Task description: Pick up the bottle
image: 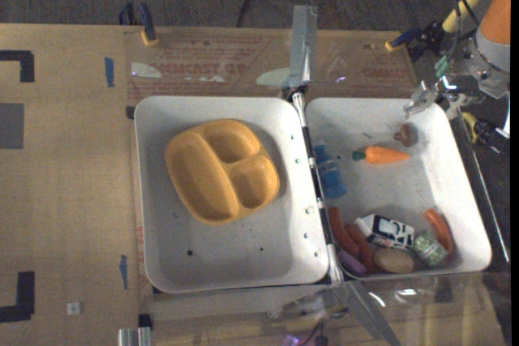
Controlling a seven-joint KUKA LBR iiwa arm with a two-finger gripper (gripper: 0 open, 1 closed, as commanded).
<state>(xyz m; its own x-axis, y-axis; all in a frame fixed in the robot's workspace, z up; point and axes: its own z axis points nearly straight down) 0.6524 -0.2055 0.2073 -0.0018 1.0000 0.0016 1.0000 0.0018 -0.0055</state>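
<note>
From above, I see my jaws (427, 96) at the right bin's (470, 198) far corner; I cannot tell their state. The bottle (329, 171) lies well left of them against the divider, a carrot (383, 155) between.
</note>
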